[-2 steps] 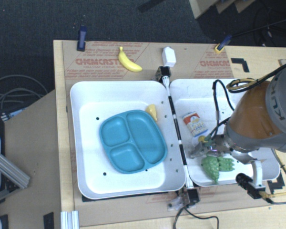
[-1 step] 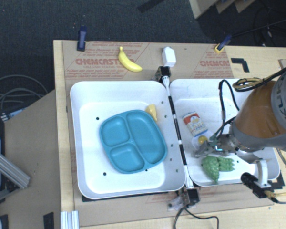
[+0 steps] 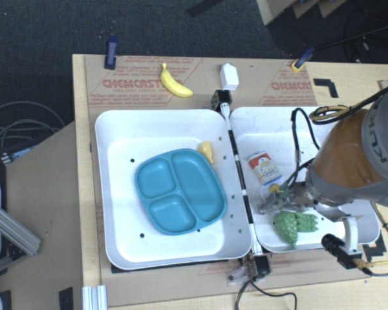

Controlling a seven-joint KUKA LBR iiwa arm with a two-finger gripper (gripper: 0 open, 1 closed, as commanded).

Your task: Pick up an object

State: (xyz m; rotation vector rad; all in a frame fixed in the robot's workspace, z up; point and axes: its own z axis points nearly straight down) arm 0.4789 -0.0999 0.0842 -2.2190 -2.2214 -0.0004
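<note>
you see the tool (image 3: 276, 201) low in the right bin (image 3: 271, 124), just beside the green toy (image 3: 294, 225) at its near edge, probably to grasp it, but you cannot tell its state.

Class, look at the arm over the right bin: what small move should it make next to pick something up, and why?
Probably a short drop straight down. The gripper hangs low in the right bin, just above the green toy, with a small carton lying further back. The toy is the nearest thing, and nothing shows between the fingers yet.
</note>
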